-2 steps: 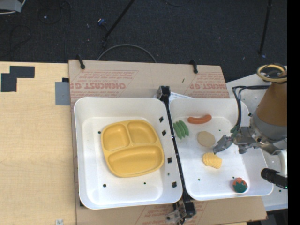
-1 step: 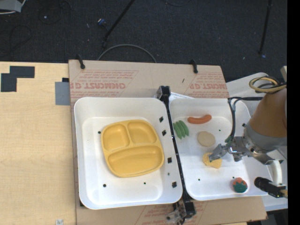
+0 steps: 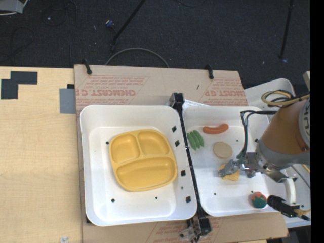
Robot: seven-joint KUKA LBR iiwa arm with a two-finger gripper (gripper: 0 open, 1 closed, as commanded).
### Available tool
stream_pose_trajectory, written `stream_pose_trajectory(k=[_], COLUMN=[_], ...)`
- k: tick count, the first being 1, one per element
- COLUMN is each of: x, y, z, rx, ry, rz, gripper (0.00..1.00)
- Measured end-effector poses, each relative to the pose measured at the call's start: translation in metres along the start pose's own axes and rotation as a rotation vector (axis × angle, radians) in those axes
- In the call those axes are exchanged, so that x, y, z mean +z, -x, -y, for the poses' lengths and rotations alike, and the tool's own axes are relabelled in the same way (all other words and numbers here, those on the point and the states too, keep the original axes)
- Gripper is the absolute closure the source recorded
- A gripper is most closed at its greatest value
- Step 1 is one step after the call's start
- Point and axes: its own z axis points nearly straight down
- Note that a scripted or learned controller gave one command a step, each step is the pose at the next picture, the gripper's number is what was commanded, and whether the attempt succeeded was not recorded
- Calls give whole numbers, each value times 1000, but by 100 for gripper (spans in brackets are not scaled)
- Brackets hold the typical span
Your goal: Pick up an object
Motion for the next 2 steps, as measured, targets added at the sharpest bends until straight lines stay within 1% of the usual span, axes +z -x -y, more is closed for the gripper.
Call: stream_pose_trajectory(k=[1,2], x=[-14,-70], y=[1,4], z=[-2,-13], rx=[2,-2], ry=[6,3], rz=[1,6], gripper=[100,100])
